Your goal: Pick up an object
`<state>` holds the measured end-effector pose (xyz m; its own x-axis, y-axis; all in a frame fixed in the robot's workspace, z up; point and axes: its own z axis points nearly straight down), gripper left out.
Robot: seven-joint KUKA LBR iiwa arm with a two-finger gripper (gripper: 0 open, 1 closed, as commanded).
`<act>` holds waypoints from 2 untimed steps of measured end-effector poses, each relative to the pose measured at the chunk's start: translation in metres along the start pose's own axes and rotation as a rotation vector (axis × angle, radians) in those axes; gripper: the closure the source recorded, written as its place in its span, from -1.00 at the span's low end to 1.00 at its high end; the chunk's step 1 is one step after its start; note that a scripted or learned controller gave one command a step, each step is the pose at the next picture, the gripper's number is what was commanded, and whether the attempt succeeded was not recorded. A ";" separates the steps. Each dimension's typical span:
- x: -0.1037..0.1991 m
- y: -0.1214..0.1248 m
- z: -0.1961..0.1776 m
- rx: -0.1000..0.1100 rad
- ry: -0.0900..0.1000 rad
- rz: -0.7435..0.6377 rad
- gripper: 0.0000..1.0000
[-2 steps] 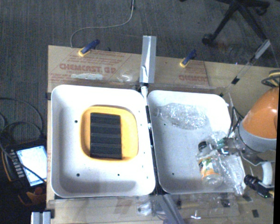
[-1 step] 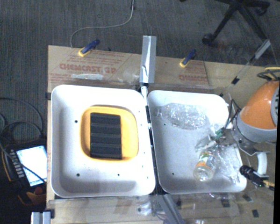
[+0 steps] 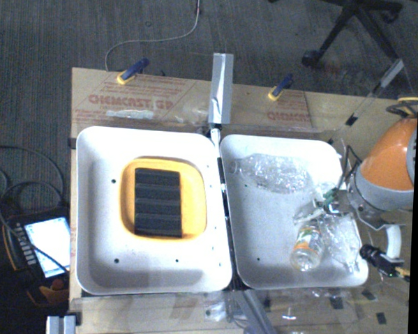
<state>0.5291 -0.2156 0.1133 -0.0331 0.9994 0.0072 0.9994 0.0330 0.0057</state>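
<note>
Since the arm hangs over the right bin, the pick belongs there, not at the left bin with its yellow tray. Best target, I judge, is the clear bottle near the right wall; avoid the crumpled plastic. Whether the gripper is open, I cannot tell.

Clear crinkled plastic bottle; glossy white plastic bins; matt yellow-black sponge.
</note>
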 end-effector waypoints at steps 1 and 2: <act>0.002 0.070 0.020 -0.009 0.002 0.147 1.00; 0.054 0.135 -0.047 0.006 -0.012 0.229 1.00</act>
